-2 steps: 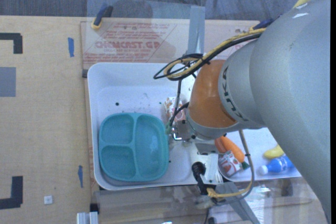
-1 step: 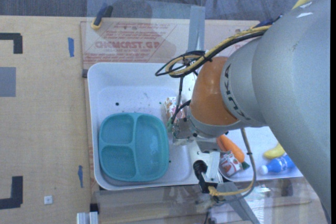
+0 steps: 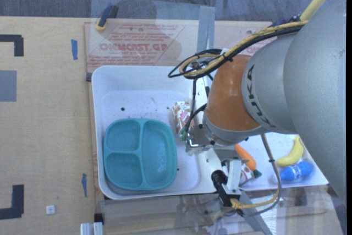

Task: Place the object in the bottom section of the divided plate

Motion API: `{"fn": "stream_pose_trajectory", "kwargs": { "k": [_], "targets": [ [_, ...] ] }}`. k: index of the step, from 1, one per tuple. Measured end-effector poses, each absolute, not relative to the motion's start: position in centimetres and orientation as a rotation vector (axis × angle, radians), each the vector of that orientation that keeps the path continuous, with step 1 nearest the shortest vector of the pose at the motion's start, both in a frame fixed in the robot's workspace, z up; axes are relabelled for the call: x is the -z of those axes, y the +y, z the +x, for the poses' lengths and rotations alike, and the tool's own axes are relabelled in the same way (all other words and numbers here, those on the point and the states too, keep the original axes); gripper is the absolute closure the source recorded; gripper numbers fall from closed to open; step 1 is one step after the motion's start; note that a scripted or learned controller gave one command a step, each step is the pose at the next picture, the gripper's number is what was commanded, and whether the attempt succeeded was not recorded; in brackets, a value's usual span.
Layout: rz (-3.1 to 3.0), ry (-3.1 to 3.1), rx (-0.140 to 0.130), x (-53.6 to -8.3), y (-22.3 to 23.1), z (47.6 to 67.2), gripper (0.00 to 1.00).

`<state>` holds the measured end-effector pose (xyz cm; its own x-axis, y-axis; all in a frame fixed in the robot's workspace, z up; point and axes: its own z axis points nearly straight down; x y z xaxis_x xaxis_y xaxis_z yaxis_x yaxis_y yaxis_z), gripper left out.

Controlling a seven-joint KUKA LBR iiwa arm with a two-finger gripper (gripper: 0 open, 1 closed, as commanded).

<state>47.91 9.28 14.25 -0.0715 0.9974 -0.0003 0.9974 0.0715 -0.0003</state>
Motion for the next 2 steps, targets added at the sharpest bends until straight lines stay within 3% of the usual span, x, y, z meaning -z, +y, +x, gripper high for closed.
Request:
{"fn": "stream_pose_trajectory", "kwargs": {
  "k": [1, 2],
  "targets": [
    [2.300, 2.130, -0.012, -9.4, 14.1, 48.3, 1.00],
    [2.133, 2.306, 0.002, -16.1, 18.7, 51.8, 1.00]
  ]
}}
